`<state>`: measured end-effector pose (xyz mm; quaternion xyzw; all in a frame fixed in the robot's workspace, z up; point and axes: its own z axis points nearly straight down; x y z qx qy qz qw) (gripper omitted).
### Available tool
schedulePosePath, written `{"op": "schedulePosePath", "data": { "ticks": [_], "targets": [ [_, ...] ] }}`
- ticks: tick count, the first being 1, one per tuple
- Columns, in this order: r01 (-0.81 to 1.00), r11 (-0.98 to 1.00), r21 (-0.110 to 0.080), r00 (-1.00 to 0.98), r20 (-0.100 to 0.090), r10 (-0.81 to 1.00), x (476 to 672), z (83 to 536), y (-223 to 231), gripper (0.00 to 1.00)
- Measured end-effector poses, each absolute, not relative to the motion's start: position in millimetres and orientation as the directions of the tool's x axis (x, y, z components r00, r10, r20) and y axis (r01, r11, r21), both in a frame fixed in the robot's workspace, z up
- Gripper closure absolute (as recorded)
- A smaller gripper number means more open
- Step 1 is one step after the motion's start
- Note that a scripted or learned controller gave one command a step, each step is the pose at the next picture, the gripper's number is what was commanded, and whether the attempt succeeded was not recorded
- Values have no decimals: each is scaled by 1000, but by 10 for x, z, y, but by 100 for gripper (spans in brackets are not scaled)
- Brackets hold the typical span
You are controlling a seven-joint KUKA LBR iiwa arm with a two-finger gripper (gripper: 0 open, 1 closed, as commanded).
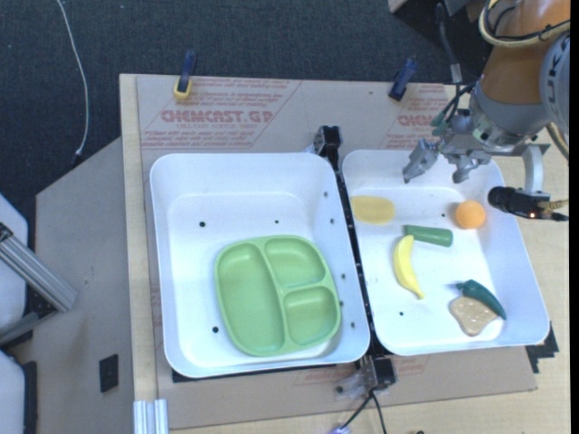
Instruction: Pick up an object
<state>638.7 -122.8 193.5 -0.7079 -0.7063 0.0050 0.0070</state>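
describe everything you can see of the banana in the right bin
The banana is a small bright yellow toy, smooth and plastic-looking, curved, lying flat on the floor of the right bin near its middle. It runs top to bottom in the view. Its upper end lies close under the green cucumber; whether they touch is unclear. Nothing grips it.

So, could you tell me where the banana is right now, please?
The banana lies in the right bin, near its middle, just below the green cucumber and left of the cracker.
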Motion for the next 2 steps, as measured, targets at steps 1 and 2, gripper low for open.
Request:
{"op": "schedulePosePath", "data": {
  "ticks": [1,2],
  "targets": [
    [1000,0,-2,0,1,1000,6419,2020,-1226,0],
    [1000,0,-4,0,1,1000,6389,1613,-1210,0]
  ]
}}
